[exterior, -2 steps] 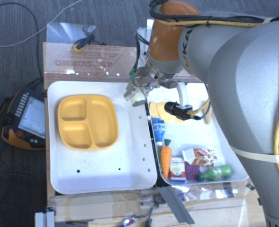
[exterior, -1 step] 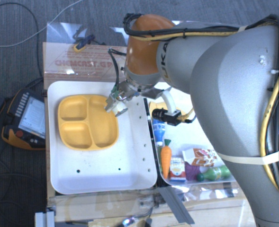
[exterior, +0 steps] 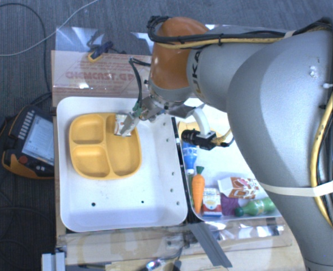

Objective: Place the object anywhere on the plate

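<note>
Far to the left, off the desk, a handheld control pendant with a grey screen and orange casing [exterior: 27, 143] lies on the dark carpet, with a thin cable looping above it. The left shallow white plastic bin [exterior: 155, 199] comes next, and in its upper left part sits the yellow plastic plate with three compartments [exterior: 104, 145], close to the bin's back and left walls; the lower half of the bin floor in front of the plate and the strip along its right wall give the most open room. Behind the bin lies a flat brown cardboard sheet with red lettering [exterior: 98, 75]. Over the plate's upper right compartment the hand [exterior: 126, 123] hangs at the end of the grey arm with the orange band [exterior: 177, 55], reaching in from the right and tilted down to the left. At its tips is a small pale whitish object [exterior: 122, 126], above or touching that compartment just inside the plate's rim; it seems to sit between the fingers, nearly closed on it, though it is too small to tell for certain. Right of the dividing wall, the right white bin [exterior: 234, 216] holds an orange toy carrot [exterior: 198, 189], a blue bottle [exterior: 189, 157], a small carton [exterior: 241, 186] and other toy groceries crowded along its front, much of it covered by the arm.
</note>
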Tool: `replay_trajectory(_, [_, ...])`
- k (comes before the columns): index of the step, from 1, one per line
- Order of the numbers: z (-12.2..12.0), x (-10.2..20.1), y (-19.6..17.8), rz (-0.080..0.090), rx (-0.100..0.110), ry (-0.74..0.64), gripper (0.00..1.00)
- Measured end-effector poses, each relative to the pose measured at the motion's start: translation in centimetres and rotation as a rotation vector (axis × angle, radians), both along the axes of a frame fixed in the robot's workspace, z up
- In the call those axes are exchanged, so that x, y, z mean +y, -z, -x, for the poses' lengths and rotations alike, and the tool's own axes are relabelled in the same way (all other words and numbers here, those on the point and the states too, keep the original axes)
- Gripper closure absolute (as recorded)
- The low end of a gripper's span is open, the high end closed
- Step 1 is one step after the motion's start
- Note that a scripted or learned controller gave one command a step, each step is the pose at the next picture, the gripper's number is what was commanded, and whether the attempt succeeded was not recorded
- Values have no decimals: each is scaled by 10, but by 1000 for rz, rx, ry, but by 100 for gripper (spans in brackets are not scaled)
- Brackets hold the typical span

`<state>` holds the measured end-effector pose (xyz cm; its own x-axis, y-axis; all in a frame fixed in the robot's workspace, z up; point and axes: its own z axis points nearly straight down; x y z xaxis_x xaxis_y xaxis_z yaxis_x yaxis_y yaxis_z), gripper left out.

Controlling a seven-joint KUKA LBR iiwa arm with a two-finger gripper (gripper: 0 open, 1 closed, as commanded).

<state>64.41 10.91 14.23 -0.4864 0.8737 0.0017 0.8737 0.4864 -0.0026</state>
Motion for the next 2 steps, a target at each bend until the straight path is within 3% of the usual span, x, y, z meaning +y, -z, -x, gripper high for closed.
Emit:
replay_trajectory(1, [0, 0, -8, -1, 2, 1, 100])
replay_trajectory(2, [-12, -40, -52, 3, -3, -74, 100])
